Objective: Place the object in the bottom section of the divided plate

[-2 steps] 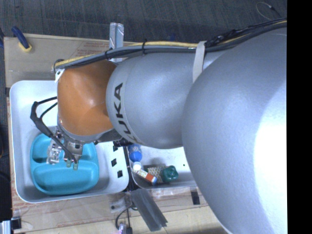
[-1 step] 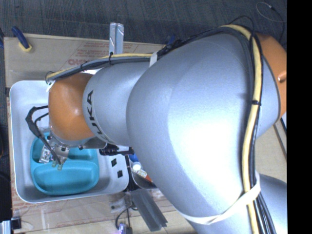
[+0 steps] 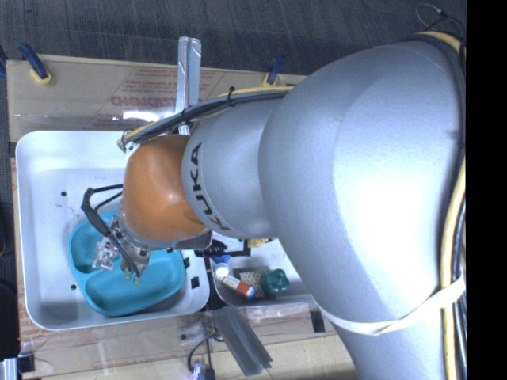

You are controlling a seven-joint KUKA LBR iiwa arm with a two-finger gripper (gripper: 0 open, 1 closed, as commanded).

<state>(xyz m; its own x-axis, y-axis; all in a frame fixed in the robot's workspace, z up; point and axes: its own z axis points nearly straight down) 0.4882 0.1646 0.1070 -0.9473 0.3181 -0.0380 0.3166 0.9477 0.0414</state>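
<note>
Plate (image 3: 150, 287) teal, glossy, divided

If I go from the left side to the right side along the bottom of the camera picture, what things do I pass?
Left white bin's wall → blue divided plate with the gripper over it → little white and red bottle → dark green object → the big grey arm.
</note>
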